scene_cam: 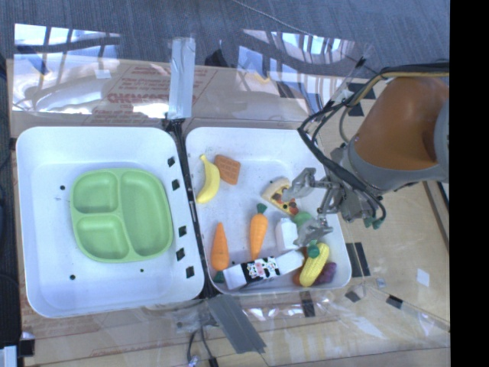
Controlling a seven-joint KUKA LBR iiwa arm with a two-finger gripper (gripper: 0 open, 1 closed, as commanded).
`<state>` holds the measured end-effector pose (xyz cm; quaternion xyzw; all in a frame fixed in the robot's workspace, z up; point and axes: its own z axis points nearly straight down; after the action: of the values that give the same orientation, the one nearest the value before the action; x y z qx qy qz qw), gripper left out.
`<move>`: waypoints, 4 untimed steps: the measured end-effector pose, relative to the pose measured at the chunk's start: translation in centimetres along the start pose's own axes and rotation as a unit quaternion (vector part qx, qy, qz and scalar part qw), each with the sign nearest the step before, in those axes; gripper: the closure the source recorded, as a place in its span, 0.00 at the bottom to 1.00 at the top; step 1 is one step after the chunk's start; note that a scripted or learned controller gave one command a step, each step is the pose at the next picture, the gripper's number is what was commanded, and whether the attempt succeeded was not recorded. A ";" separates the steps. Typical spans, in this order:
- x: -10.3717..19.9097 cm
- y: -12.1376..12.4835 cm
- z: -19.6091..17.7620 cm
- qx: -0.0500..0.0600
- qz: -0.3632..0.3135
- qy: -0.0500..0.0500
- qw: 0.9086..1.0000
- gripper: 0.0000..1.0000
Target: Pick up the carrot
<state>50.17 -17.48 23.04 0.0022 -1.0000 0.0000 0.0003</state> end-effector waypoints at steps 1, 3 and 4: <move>-0.7 2.6 12.4 0.000 0.011 -0.003 1.000 0.00; 0.3 7.7 13.9 -0.001 0.086 0.001 0.996 1.00; 0.1 7.8 12.9 -0.001 0.082 0.000 0.997 1.00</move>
<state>49.98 -9.66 10.16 -0.0797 -0.9968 -0.0006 0.0002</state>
